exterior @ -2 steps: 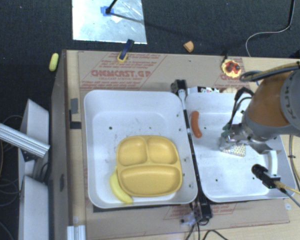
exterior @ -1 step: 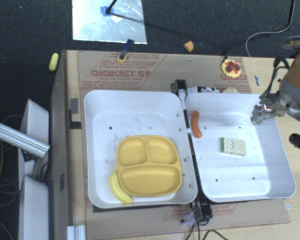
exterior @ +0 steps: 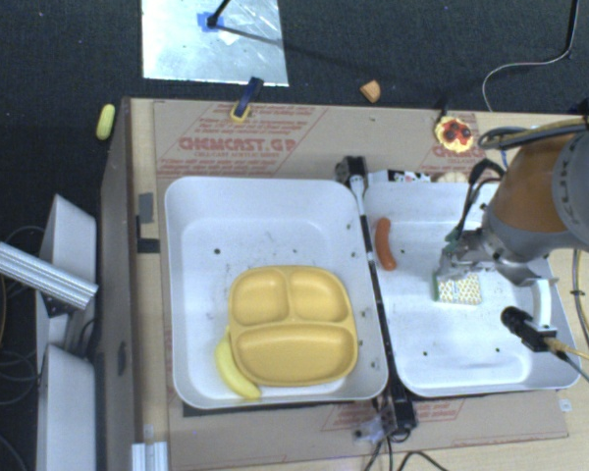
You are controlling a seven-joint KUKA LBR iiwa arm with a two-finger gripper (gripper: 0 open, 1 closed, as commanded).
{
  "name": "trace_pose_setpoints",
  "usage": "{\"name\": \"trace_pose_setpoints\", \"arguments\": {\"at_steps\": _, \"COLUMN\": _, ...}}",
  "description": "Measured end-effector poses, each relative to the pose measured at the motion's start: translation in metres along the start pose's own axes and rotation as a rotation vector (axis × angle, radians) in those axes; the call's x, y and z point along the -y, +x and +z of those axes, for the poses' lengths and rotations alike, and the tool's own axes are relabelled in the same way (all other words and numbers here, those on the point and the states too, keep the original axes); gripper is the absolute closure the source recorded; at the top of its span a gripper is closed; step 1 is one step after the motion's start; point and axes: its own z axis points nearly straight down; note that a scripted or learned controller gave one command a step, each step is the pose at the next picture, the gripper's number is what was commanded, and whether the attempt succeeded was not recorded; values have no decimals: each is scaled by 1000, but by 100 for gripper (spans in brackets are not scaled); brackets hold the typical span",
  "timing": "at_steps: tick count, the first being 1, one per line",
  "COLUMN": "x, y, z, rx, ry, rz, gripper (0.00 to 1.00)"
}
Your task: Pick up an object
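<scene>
Fingers (exterior: 458,268) state unclear, over patterned block (exterior: 459,289); hot dog (exterior: 384,242) nr left.

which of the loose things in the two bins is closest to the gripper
The small patterned block in the right bin, directly under the gripper. The hot dog lies farther left; the banana is in the left bin.

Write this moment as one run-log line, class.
arm: over right bin | hand: at patterned block | hot dog: right bin | yellow tray, banana: left bin
</scene>
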Motion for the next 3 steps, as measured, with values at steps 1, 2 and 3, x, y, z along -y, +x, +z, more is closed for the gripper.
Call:
{"name": "trace_pose_setpoints", "arguments": {"at_steps": 1, "x": 19, "y": -44, "z": -67, "rx": -2, "ry": 10, "rz": 2, "gripper": 100}}
{"name": "trace_pose_setpoints", "arguments": {"at_steps": 2, "x": 31, "y": -38, "z": -9, "rx": -4, "ry": 9, "rz": 0, "gripper": 100}}
{"name": "trace_pose_setpoints", "arguments": {"at_steps": 3, "x": 54, "y": 9, "z": -33, "rx": -6, "ry": 13, "rz": -2, "gripper": 100}}
